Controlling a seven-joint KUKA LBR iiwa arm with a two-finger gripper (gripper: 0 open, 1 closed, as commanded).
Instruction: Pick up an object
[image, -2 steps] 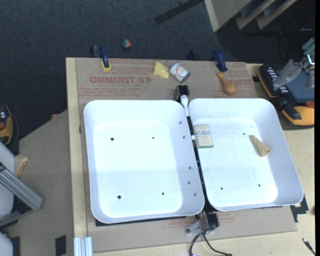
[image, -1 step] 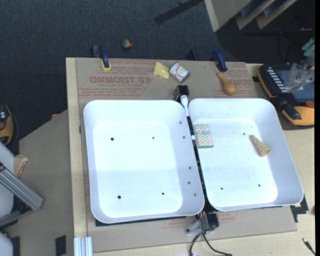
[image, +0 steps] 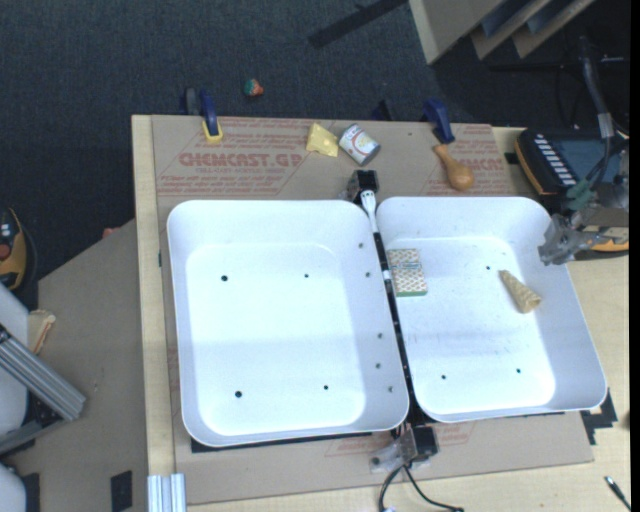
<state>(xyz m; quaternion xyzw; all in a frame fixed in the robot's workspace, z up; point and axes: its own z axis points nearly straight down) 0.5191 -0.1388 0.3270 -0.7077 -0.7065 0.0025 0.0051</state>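
1. Two white bins on the bench (image: 480, 455): a left bin (image: 270, 420) and a right bin (image: 500, 395)
2. Two things in the right bin: one speckled sponge (image: 407, 272) and one tan cone (image: 520, 291)
3. Two blue clamps on the bench's far edge: one left (image: 208, 113), one right (image: 437, 120)
4. Three loose things beyond the bins: one yellow wedge (image: 322, 140), one small can (image: 358, 144), one wooden pear shape (image: 454, 167)
5. One gripper (image: 557, 248)
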